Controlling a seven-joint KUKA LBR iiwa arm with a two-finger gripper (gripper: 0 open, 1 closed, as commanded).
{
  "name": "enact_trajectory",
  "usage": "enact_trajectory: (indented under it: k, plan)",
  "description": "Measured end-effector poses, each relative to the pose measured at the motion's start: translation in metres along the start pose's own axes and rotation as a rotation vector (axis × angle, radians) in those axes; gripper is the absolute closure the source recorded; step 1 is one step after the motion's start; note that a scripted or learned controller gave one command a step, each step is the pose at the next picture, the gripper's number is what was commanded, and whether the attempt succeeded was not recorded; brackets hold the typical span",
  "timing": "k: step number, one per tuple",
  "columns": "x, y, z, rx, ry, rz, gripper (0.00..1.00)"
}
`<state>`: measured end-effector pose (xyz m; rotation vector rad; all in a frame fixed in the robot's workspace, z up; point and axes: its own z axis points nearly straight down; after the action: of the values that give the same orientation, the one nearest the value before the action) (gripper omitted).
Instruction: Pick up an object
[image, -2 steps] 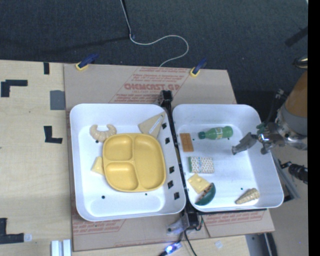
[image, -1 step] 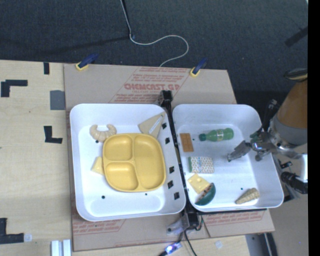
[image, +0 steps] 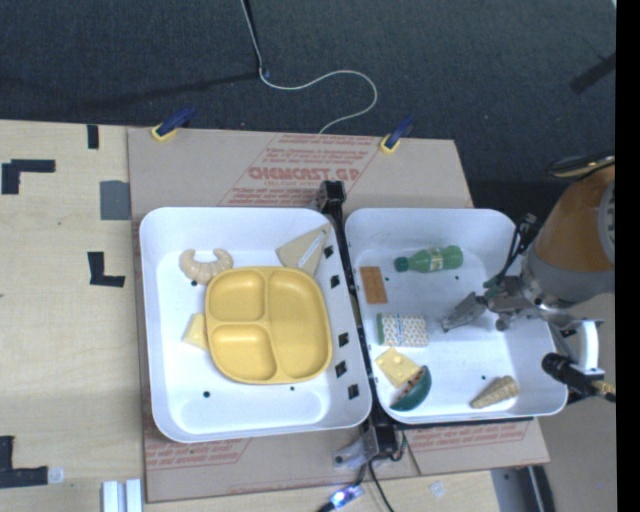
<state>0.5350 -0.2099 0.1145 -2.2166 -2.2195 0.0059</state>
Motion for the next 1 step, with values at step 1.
enact_trajectory:
  k: [1]
  plan:
    - [0.0008, 0.0002, 0.0313, -0.004, -0.002, 0.0, 0.0]
